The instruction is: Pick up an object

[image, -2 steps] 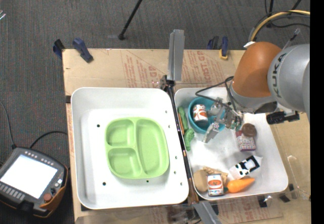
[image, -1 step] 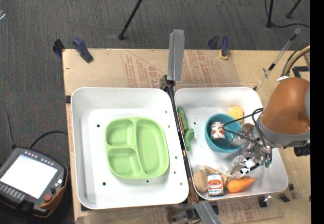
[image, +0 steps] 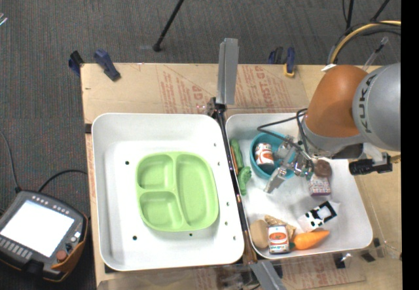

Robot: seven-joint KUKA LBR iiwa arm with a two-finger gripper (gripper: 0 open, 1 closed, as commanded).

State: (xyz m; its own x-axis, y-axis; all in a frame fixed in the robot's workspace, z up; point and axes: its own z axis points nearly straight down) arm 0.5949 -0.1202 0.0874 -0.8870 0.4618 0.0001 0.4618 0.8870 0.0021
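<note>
End effector (image: 288, 167) is down in the right bin (image: 350, 194), right of centre in the frame, its tip just beside the teal bowl (image: 255, 158). Open or closed? Cannot tell from this angle, and nothing can be seen gripped.

Starting at the bottom edge of that bin: a small tin (image: 278, 239) stands upright, a tan lump (image: 260, 230) just left of it and a carrot (image: 311, 239) touching on its right. Above those, a black-and-white cow toy (image: 319, 215). Higher again, a small box (image: 319, 184) sits just right of the end effector. The bowl holds a red-and-white can (image: 264, 153), and green veg (image: 241, 174) lies along the bin's left wall.

Over in the left bin (image: 111, 184), a green divided plate (image: 177, 190) lies flat. A pendant (image: 36, 233) sits at lower left. At the top, blue clamps (image: 105, 63) grip the tabletop (image: 163, 86).
</note>
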